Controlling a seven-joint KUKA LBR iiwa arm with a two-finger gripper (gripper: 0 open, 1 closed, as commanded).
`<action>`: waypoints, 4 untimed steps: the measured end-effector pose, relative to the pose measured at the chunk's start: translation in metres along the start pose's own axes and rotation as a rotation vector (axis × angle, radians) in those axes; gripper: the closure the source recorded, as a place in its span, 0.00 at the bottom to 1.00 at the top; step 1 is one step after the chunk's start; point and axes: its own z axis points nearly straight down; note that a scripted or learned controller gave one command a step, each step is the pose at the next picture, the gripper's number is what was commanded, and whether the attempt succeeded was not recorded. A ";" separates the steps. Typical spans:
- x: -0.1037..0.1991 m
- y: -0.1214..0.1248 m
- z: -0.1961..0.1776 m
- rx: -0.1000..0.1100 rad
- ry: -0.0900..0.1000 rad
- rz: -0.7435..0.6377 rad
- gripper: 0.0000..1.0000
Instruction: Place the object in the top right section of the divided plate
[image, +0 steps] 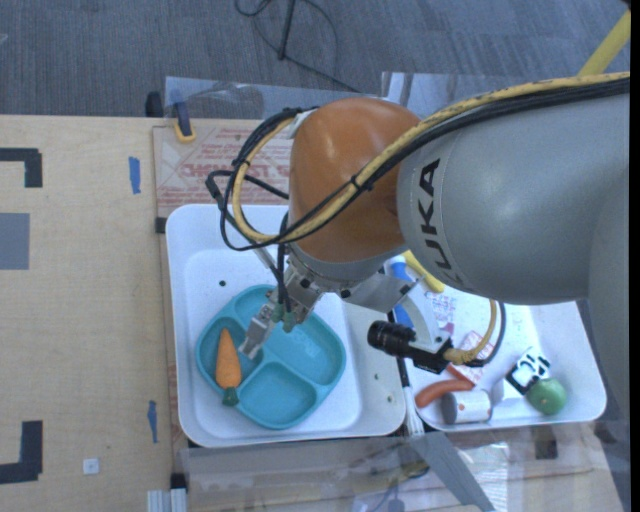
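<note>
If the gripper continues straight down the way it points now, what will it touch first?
Most likely the blue divided plate. The gripper points down over the plate's upper part, right of the toy carrot in the left section. Depth is hard to judge from this slanted view, so its height above the plate is unclear.

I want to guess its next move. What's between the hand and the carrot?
Just bare blue plate between the hand and the carrot, seen from the overhead camera.

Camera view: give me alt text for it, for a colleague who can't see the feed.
The gripper hangs over a blue divided plate in the left white bin; a toy carrot lies in the plate's left section. The right bin holds a green ball and other small items.
</note>
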 end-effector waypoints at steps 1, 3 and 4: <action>-0.038 -0.039 -0.175 0.001 -0.003 -0.138 0.00; 0.003 -0.034 0.129 0.003 0.001 0.027 0.00; -0.002 -0.034 0.118 -0.002 -0.007 0.034 1.00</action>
